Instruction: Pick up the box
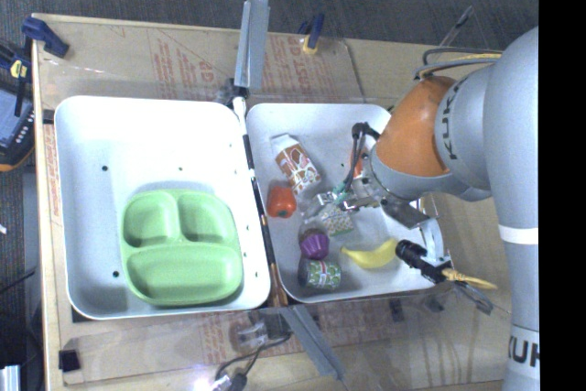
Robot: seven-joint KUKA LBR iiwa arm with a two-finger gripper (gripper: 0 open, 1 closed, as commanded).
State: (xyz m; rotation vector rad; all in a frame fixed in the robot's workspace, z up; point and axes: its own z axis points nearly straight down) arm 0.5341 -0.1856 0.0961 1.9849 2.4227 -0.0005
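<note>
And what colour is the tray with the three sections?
Light green. The divided tray shows clearly in the camera view, lying in the left bin.

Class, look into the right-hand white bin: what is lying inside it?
Right bin: a box, tomato, purple fruit, banana, patterned can. The arm covers its right part.

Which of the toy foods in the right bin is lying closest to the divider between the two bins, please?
The red-orange tomato-like piece: it sits against the right bin's left wall, while the purple piece and the yellow banana lie further right.
</note>
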